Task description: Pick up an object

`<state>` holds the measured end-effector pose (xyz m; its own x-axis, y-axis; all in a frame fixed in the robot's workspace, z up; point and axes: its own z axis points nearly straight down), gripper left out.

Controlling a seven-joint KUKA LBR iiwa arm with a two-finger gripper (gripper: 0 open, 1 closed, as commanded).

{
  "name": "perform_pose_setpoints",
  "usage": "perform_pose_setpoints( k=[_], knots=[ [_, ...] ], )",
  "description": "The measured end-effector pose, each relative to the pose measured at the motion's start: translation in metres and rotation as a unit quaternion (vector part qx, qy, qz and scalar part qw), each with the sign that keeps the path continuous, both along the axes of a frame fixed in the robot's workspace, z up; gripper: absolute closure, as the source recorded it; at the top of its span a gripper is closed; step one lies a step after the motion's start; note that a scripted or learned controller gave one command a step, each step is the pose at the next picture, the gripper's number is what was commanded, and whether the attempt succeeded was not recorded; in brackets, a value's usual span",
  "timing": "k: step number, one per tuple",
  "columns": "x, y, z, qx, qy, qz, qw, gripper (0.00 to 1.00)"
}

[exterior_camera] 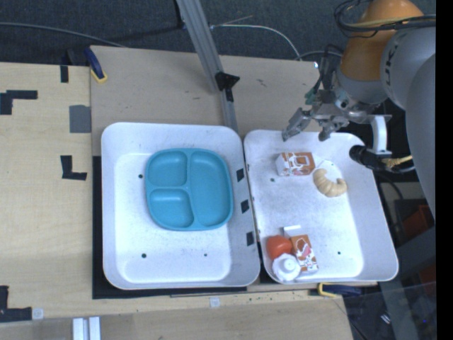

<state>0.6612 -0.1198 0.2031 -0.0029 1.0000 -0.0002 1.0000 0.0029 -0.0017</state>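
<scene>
Two shallow white bins are seen side by side. In the left bin (pixel 120 190) one blue divided plate (pixel 189 189) is laid flat, with three compartments counted. In the right bin (pixel 368 218), taken as the landmark, four things are counted. At its near edge a white bottle with an orange cap (pixel 283 258) is laid, its long axis running toward the far left corner, and a small orange-and-white carton (pixel 305 253) is set touching it. Near the far edge a second small carton (pixel 295 163) is laid with its long axis left to right, and just beside it, to the right, one croissant (pixel 330 182) is curved. Over the far edge the gripper (pixel 309 127) is held, fingers spread, nothing pinched, just above that second carton.
</scene>
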Motion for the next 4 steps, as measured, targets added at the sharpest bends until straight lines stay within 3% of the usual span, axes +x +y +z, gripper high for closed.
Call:
perform_pose_setpoints(
  k=[1,2,3,4],
  knots=[
    [0.000,0.000,0.000,-0.0003,0.000,0.000,1.0000,0.00],
    [-0.005,-0.004,-0.046,-0.0006,0.002,-0.001,1.0000,0.00],
    [-0.004,0.000,-0.085,-0.0033,-0.004,-0.001,1.0000,0.00],
    [0.000,-0.001,-0.089,-0.0031,-0.009,0.000,1.0000,0.00]
  ],
)
